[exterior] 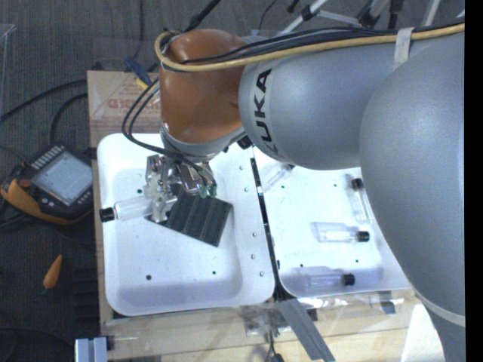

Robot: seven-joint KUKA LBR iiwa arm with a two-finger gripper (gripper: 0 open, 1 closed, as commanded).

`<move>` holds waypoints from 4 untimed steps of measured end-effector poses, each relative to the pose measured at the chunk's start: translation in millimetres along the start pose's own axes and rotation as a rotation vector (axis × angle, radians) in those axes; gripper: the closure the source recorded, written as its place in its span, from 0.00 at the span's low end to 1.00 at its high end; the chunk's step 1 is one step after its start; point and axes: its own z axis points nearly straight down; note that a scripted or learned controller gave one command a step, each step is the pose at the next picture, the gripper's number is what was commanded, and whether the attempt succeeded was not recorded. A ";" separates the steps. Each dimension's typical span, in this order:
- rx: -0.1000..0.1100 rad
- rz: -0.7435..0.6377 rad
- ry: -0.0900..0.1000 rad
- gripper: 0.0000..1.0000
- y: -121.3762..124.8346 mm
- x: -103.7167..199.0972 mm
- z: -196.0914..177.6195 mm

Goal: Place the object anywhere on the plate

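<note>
Left bin: shallow white plastic bin (151,277), holding the things that matter here
Vial in left bin: small clear plastic vial with a black cap (124,212), lying on its side near the bin's left wall, its clear end reaching to the claw's metal fingers
Claw: silvery two-finger claw (167,193) hanging low over the left bin; whether its fingers are apart or together I cannot tell
Plate: dark ridged square plate (199,219), tilted, just right of the vial and partly under the claw
Handling: the vial looks light, stiff, smooth and round, so I judge it apt to roll or slip; take it across the middle of the barrel, fingers square to its length
Right bin: second white bin (294,202) with three more clear capped vials (339,234), well apart from the plate
</note>
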 end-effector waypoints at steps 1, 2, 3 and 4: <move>-0.004 0.259 -0.014 1.00 10.2 3.2 123.4; 0.001 0.206 -0.005 1.00 1.8 -22.9 -44.2; -0.001 -0.221 -0.006 1.00 11.7 9.5 -122.1; 0.000 -0.494 -0.007 1.00 26.2 61.5 -191.7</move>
